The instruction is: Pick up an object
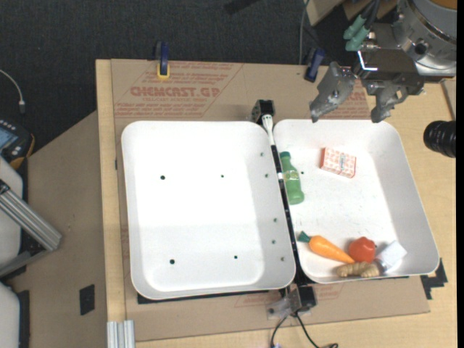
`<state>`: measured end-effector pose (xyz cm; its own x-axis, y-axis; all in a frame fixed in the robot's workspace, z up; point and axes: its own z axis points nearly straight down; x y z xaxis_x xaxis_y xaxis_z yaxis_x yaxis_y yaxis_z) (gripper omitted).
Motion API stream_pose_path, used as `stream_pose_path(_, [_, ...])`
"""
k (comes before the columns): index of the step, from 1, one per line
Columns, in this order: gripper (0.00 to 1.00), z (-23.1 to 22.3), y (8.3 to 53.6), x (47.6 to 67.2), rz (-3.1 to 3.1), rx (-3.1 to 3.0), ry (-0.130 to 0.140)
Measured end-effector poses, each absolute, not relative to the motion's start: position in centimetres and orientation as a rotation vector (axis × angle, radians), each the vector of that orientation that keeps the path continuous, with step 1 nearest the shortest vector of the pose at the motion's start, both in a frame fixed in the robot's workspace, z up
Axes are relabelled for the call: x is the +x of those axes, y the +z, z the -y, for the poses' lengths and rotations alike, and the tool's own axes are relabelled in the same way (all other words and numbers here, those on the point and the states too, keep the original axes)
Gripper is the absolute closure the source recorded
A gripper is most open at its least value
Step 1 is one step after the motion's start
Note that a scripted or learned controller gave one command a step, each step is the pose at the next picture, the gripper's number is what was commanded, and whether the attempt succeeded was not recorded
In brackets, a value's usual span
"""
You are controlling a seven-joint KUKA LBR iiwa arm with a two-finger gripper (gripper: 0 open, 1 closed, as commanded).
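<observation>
Nearest you, at the right bin's (417, 194) front edge, a root (358, 270), tomato (362, 249), carrot (328, 249) and a white scrap (392, 254) sit crowded & touching, so they're awkward picks; the green bottle (292, 179) lies flat against the divider, prob. light, smooth & slippery. Your easiest target looks like the small box (338, 162), alone mid-bin toward the back: light, stiff, flat-sided, so pinch it across the short sides. Gripper (351, 111) hangs over the bin's back rim w/ fingers spread wide, nothing between them.

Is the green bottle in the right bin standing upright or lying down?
Lying down. The green bottle rests on its side along the right bin's left wall, its full length visible from above.
</observation>
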<state>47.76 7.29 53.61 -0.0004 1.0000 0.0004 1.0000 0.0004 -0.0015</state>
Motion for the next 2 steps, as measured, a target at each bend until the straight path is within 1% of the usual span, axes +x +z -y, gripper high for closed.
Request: stream_pose_path(2, [0.0, -16.3, 53.5, 47.9, 2.227, -2.216, -0.003])
